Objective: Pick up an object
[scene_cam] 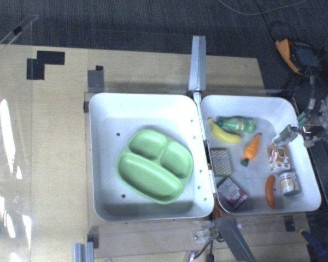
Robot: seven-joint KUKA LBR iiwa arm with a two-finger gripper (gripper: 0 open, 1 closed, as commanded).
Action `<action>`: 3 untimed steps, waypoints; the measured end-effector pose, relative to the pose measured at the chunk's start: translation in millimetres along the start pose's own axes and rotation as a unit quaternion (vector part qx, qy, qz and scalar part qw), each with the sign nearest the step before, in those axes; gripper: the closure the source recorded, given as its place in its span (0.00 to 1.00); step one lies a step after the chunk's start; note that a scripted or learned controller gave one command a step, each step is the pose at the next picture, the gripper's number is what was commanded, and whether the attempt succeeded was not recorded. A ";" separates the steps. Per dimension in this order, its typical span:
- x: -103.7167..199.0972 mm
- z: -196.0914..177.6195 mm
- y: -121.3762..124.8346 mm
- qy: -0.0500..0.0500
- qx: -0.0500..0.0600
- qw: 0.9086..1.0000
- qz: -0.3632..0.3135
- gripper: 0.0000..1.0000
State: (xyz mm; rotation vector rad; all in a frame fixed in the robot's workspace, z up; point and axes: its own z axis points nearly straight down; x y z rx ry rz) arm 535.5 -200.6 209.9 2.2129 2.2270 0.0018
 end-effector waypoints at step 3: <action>56.4 -31.5 19.4 0.000 -0.002 1.000 0.009 1.00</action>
